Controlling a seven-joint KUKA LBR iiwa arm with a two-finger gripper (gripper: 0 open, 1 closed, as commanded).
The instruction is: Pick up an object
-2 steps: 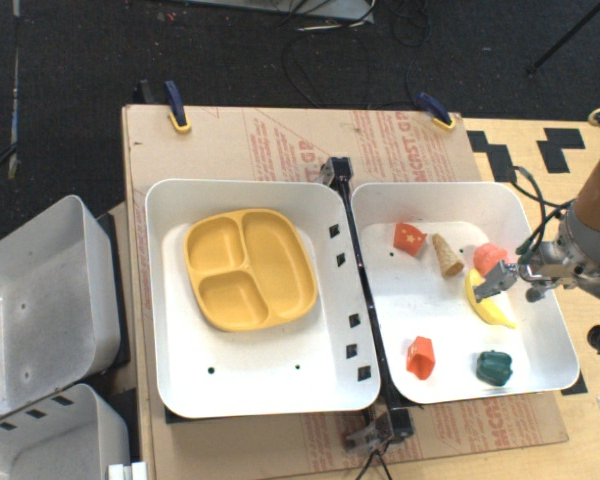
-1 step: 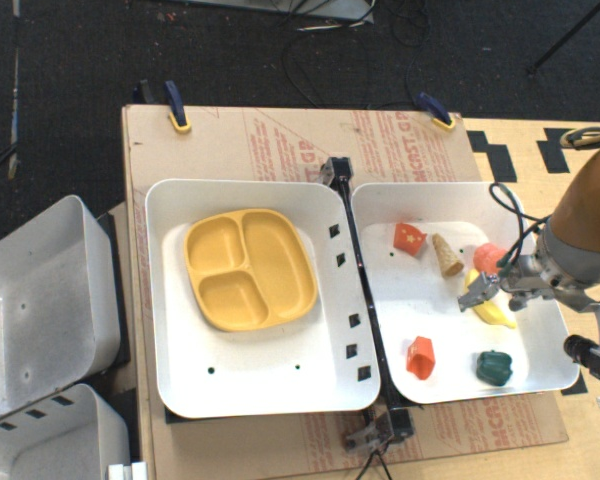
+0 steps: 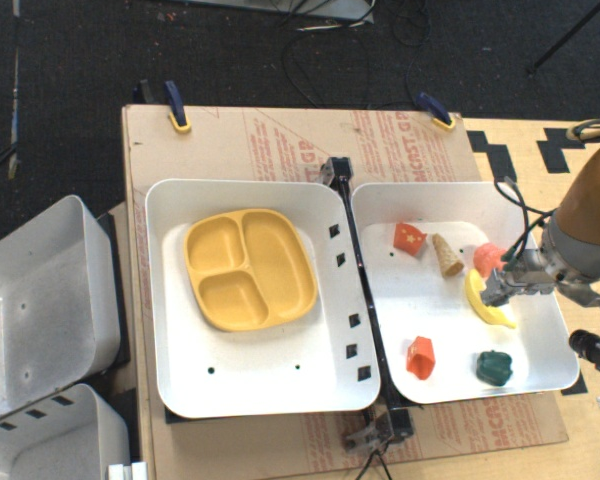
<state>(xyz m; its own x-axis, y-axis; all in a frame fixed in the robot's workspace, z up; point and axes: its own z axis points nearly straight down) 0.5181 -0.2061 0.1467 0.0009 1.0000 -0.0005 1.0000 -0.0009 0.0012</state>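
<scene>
A divided tray (image 3: 250, 268) lay in the left bin (image 3: 170, 368); a banana (image 3: 487, 308), cone (image 3: 448, 254) and blocks (image 3: 420, 358) lay in the right bin (image 3: 540, 378).

Two white bins are seen side by side on the worktop (image 3: 230, 138). A yellow divided plate (image 3: 250, 268) lies in the left bin (image 3: 180, 368). In the right bin (image 3: 540, 368), the claw (image 3: 500, 293) is lowered onto a banana (image 3: 488, 310), beside a pink object (image 3: 487, 258)
</scene>
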